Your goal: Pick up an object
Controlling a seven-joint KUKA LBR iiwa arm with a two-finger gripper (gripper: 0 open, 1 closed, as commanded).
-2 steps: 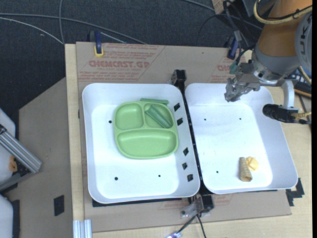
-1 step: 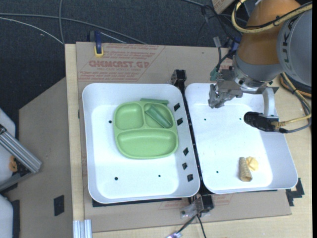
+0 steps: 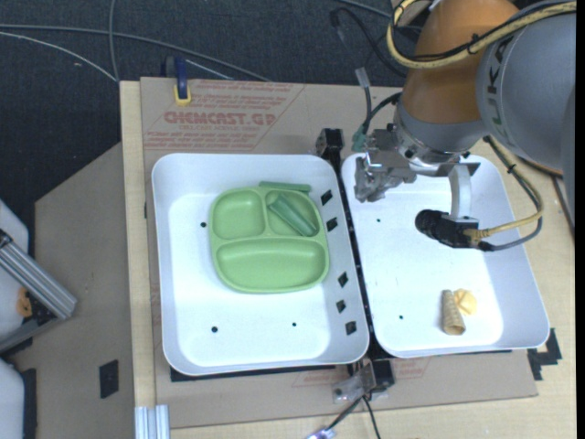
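My gripper hangs over the far left corner of the right bin, under the arm's orange band. It is small and partly hidden by the wrist. A tan and yellow cone-shaped object lies near the front of the right bin, well away from the gripper. In the left bin sits a green divided plate. A darker green piece lies in the plate's far right compartment.
A black oblong part with a yellow cable running from it shows over the middle of the right bin, just right of the gripper. The bins rest on a cardboard sheet. Cables trail across the dark floor behind.
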